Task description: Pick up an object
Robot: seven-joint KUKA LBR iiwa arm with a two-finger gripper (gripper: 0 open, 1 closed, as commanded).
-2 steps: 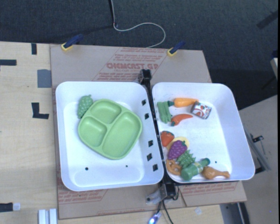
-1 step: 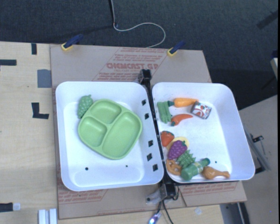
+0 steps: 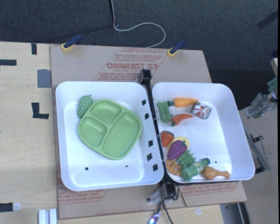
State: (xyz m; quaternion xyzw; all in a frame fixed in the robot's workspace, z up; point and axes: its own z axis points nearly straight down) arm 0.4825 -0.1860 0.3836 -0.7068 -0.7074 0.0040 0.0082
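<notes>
Grey arm part (image 3: 263,104) cut off at right edge, gripper indiscernible

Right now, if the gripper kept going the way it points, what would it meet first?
Probably the right bin's right rim; the gripper sits just outside it, seemingly pointing left. Height is unclear.

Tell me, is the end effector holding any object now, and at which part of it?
It cannot be told. A part of the arm shows at the right edge, outside the right bin; no object is seen at it. The toys lie in that bin.
</notes>
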